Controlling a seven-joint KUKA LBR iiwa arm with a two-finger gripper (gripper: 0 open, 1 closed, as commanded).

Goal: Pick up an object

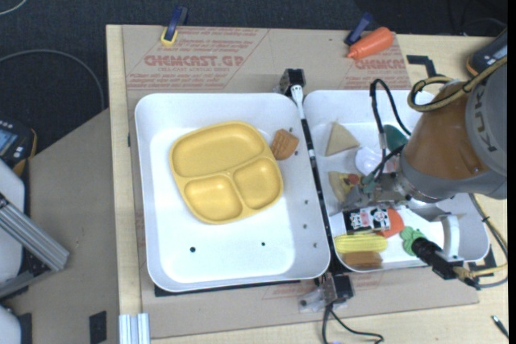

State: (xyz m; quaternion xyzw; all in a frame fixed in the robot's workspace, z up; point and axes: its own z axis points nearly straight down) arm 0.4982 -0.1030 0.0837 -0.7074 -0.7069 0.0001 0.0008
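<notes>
Two white bins sit side by side. The left bin [161,230] holds one yellow three-compartment plate [226,171], all three wells bare, and one small brown cookie-like piece [284,144] touching the plate's right edge.

The right bin [318,105] holds a clutter: one tan wedge [340,138] at upper left, one small olive-brown piece [343,184] below it, one yellow corn-like toy [359,242] over a brown piece [363,259] at the near edge, one green piece [412,238], and one orange-red bit [394,223].

The gripper [371,215] hangs low in the right bin, just above the corn toy and right of the olive piece. Whether it grips anything cannot be told.

Beyond the bins, one orange carrot toy [371,43] lies on the bench.
</notes>
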